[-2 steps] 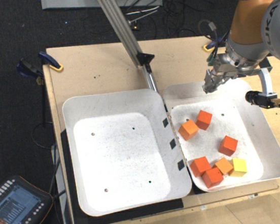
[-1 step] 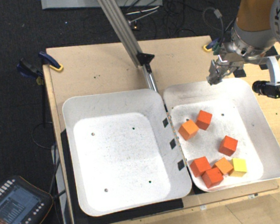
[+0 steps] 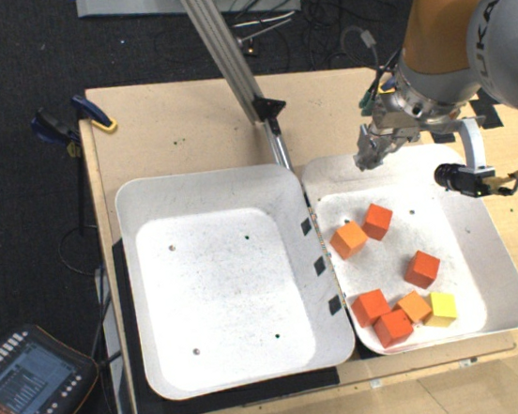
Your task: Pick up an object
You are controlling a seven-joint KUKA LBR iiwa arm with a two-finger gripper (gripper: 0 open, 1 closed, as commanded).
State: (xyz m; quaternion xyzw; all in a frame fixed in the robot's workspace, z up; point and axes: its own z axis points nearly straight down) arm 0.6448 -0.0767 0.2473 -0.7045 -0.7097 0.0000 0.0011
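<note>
The right bin [image 3: 491, 246] holds several small blocks. An orange block [image 3: 347, 239] and a red block [image 3: 378, 221] lie near its far left part. Another red block [image 3: 422, 268] sits mid-bin. Along the near edge lie two red blocks [image 3: 370, 306] [image 3: 393, 327], an orange one [image 3: 413, 306] and a yellow one [image 3: 443, 308]. My gripper [image 3: 369, 156] hangs over the bin's far rim, above and behind the upper blocks, with nothing visible between its fingers.
The left bin [image 3: 153, 263] lies beside the right one. A slanted metal pole [image 3: 231, 63] crosses the back of the bench toward the gap between the bins. A blue and yellow clamp [image 3: 86, 115] sits at the bench's far left corner.
</note>
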